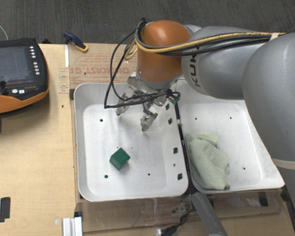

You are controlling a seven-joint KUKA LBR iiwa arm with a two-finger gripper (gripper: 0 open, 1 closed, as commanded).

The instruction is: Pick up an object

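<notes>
We count 2 shallow white plastic bins side by side on the bench: the left bin (88, 146) and the right bin (250, 146), both with rounded corners and small dark holes dotted across their floors. In the left bin lies 1 small green cube (120, 159), matte and sharp-edged, toward 7 o'clock of that bin's floor and turned slightly askew. In the right bin we see 1 crumpled pale green cloth (209, 160), soft and folded, against the divider at 8 o'clock of that bin.

1 grey metal arm (246, 68) with a glossy orange band (160, 50) reaches in from 3 o'clock; part of a dark "KU" marking reads on its grey shell. Black and yellow cables (206, 39) run along it. Its 2-finger metal gripper (134, 116) hangs over the upper part of the left bin at 12 o'clock, with its 2 fingers spread apart and nothing between them. The green cube sits well apart from it, toward 7 o'clock of the gripper.

On the pale wooden bench (29, 171) at 9 o'clock rests 1 orange-and-black handheld control pad (14, 77) with a grey screen. A brown cardboard sheet (101, 65) behind the bins carries reddish printing that we cannot read. 1 small blue-and-yellow clamp (75, 42) lies at the cardboard's far edge at 11 o'clock.
</notes>
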